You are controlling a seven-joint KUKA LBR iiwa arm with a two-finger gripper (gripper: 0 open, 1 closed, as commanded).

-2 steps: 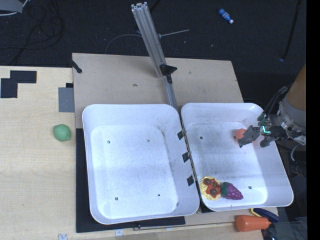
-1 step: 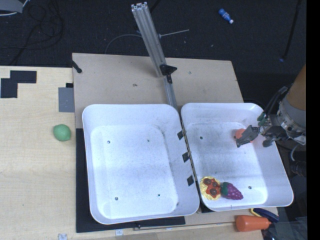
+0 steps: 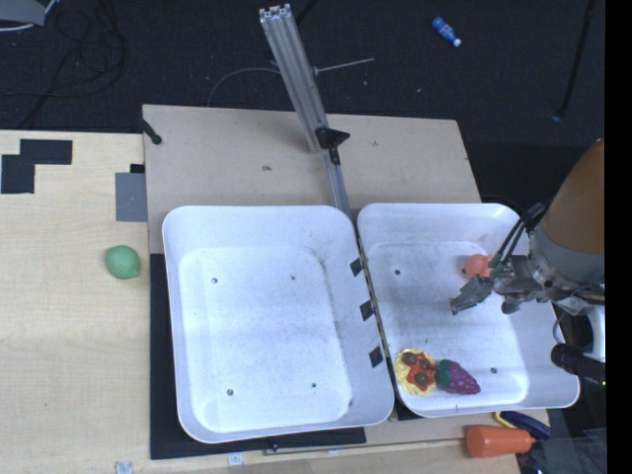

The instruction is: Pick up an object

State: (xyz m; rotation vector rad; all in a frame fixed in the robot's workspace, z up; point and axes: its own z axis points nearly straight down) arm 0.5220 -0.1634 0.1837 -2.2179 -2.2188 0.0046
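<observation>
In the right bin (image 3: 425, 235), a small orange object (image 3: 477, 263) lies near the far right side. A yellow and red piece (image 3: 416, 371) and a purple piece (image 3: 458, 378) rest side by side at the bin's front edge. My gripper (image 3: 488, 302) hangs over the right part of this bin, just in front of the orange object and apart from it. Its two dark fingers (image 3: 465, 301) are spread, so it is open with nothing between them. The arm's orange band (image 3: 583, 200) shows at the right.
The left bin (image 3: 197, 230) sits beside the right one. A green ball (image 3: 122, 262) lies on the bench to the left. An orange object (image 3: 499, 440) lies in front of the right bin. A metal rail (image 3: 299, 77) slants behind the bins.
</observation>
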